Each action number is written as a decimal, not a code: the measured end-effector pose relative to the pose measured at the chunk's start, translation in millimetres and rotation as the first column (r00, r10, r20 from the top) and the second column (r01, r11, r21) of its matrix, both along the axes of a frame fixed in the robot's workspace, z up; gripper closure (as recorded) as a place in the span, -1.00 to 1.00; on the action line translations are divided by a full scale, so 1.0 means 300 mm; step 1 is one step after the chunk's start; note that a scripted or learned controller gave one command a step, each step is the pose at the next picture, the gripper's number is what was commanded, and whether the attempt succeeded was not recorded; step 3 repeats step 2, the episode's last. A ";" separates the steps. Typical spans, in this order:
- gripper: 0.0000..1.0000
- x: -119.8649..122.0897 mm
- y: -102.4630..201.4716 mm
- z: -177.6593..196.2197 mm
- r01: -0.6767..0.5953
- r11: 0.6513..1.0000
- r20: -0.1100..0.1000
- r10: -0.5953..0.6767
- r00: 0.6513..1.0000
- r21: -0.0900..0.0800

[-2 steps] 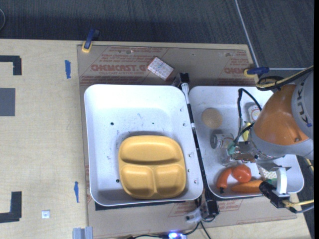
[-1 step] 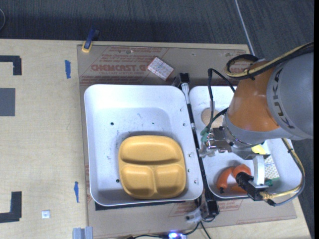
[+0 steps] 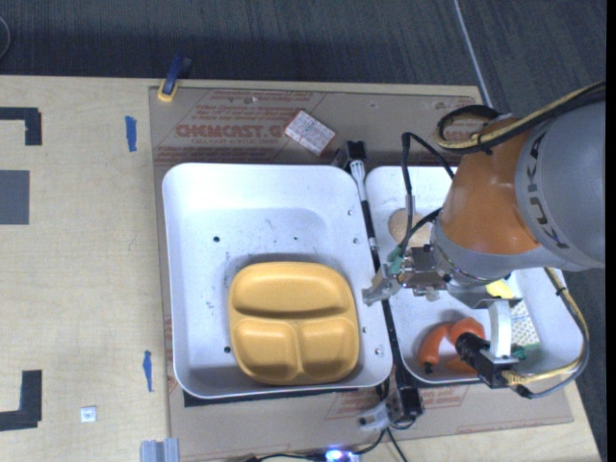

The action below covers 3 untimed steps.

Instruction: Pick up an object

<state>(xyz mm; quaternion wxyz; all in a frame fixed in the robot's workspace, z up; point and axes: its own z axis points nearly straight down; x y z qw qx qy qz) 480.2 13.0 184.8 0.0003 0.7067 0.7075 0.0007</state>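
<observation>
Dark grey carpet floor [image 3: 289, 17] runs across the top, and below it the pale wooden counter [image 3: 77, 258] spreads out, marked with black tape corners and short blue strips. On it lies a brown board [image 3: 231, 123] with red lettering, and the two white bins sit on it side by side. A small speckled card [image 3: 309, 131] rests on the board just behind the left bin [image 3: 192, 258], and a blue-and-yellow clamp [image 3: 173, 77] sits at the board's far left corner.

In the left bin there's one big item: a mustard-yellow three-compartment tray [image 3: 294, 320], lying flat in the near half and nearly touching the near rim and the right-hand wall.

Over to the right bin [image 3: 385, 195], where the grey arm [image 3: 500, 200] with its orange band covers most of the floor. An orange object [image 3: 445, 340] peeks out near the front edge, partly hidden by the robot's own hardware. A tan disc [image 3: 397, 225] shows towards the back, half covered by the arm, and a pale dotted piece [image 3: 522, 327] lies near the right side.

And the gripper [image 3: 383, 285]: it's low over the divide between the two bins, just beside the tray's right edge. Whether it is apart or together cannot be told from this angle, and nothing is seen held in it.
</observation>
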 end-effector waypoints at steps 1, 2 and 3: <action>-1.00 -0.002 -0.389 -0.001 0.001 1.000 0.001 -0.001 1.000 -0.003; -1.00 0.091 -0.486 -0.320 0.002 1.000 0.000 -0.002 1.000 -0.001; -1.00 0.091 -0.486 -0.320 0.002 1.000 0.000 -0.002 1.000 -0.001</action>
